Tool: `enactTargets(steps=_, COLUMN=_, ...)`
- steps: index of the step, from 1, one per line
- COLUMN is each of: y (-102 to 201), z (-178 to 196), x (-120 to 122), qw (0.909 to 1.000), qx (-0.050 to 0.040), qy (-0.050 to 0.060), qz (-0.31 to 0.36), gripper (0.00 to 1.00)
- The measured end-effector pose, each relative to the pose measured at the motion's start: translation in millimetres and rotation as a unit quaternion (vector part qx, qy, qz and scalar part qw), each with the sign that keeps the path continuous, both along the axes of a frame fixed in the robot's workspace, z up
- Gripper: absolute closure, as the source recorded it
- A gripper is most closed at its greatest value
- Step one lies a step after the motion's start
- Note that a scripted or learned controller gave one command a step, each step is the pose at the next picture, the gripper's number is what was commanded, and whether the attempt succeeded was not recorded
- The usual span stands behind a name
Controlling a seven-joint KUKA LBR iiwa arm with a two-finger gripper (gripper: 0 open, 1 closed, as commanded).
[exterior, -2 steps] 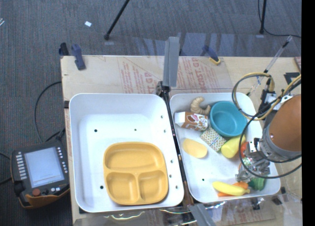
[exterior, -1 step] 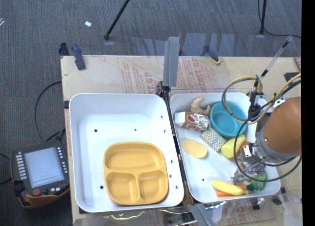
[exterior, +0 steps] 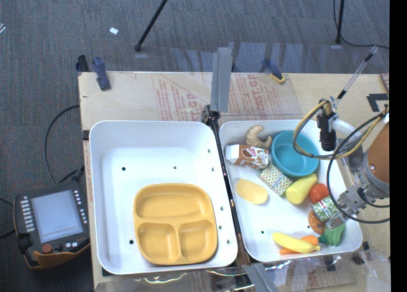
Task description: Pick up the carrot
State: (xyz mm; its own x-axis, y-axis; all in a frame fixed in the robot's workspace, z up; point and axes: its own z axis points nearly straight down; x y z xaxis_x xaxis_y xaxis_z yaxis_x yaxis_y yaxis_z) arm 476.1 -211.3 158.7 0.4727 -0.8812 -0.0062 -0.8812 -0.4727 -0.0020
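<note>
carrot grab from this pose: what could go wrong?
1. The carrot lies wedged between the yellow banana and a green item in the right bin's near corner; the claw could catch a neighbour instead.
2. It sits near the bin wall, so a finger may strike the rim.

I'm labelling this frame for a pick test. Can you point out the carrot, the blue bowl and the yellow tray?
carrot (exterior: 309,241): camera view, on its orange body beside the green top.
blue bowl (exterior: 294,152): camera view, on its inner floor.
yellow tray (exterior: 173,204): camera view, on its large upper compartment.
</note>
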Motion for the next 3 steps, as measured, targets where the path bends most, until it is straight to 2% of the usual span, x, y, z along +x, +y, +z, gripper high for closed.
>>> enactTargets(steps=1, y=17, z=70, x=1, qw=0.9981, qx=-0.0001, qy=-0.001, qz=0.061, gripper=1.0)
enactTargets(steps=3, y=16, z=84, x=0, qw=0.9987, qx=0.0086, qy=0.003, qz=0.051, gripper=1.0)
